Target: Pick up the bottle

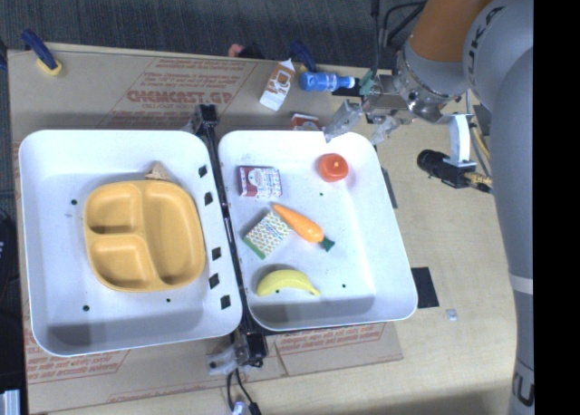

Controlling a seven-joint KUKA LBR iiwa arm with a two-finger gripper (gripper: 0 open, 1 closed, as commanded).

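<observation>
A small blue bottle (319,82) lies on its side on the cardboard behind the right bin (390,250), its dark cap pointing right. My gripper (362,125) hangs just right of and in front of the bottle, over the right bin's back right corner. Its two grey fingers (340,122) are spread open with nothing between them. The bottle is apart from the fingers.
A small carton (276,85) lies left of the bottle. The right bin holds a red round fruit (333,167), a maroon box (259,182), a carrot (299,223), a patterned packet (267,234) and a banana (285,284). A yellow divided plate (143,234) sits in the left bin (36,223).
</observation>
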